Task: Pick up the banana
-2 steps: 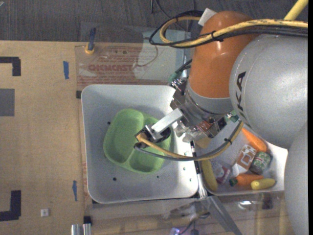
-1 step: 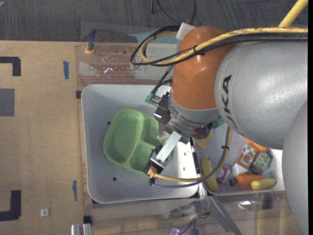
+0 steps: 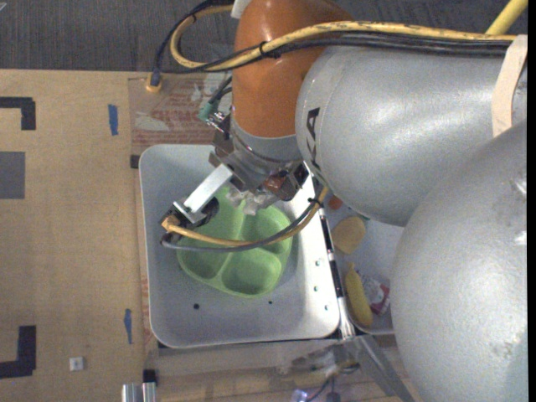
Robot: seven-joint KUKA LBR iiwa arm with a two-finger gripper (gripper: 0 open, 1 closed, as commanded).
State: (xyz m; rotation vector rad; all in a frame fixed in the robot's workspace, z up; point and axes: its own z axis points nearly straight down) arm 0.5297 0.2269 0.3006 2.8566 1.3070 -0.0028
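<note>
Wooden bench (image 3: 67,249): tan surface across the left of the frame, with blue tape marks.
Left bin (image 3: 167,308): white, centre of the frame, containing a green divided tray (image 3: 243,266).
Gripper (image 3: 251,201): above the tray's upper edge, under the orange band (image 3: 272,57); jaw state cannot be told.
Right bin (image 3: 381,241): mostly covered by the grey arm (image 3: 419,115).
Banana (image 3: 359,298): yellow, lying in the right bin, lower right of centre, well apart from the gripper.
</note>
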